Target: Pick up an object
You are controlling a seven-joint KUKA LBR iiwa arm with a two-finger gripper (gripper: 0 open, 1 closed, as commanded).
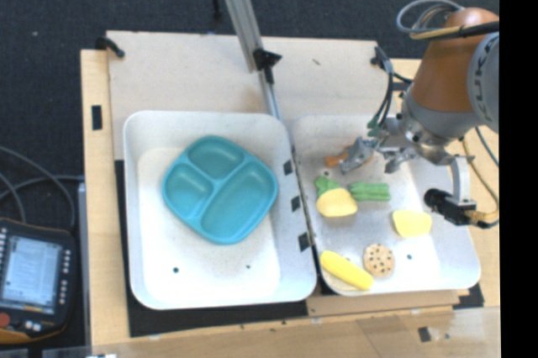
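My gripper [377, 159] hangs over the far part of the right bin [458, 260], open, with nothing between its fingers. A small orange piece [336, 156] lies just left of the left finger [360, 152]. Below the gripper lies a green pod [371, 192], and beside it a yellow fruit with a green stem [334, 202]. Nearer the front are a yellow wedge [412, 223], a round cookie [379, 260] and a long yellow piece [346, 270].
The left bin [151, 264] holds a blue divided plate [220, 188]. A slanted metal post [239, 7] rises from between the bins at the back. Black cable and a fitting [450, 207] hang off the arm at the right bin's right side.
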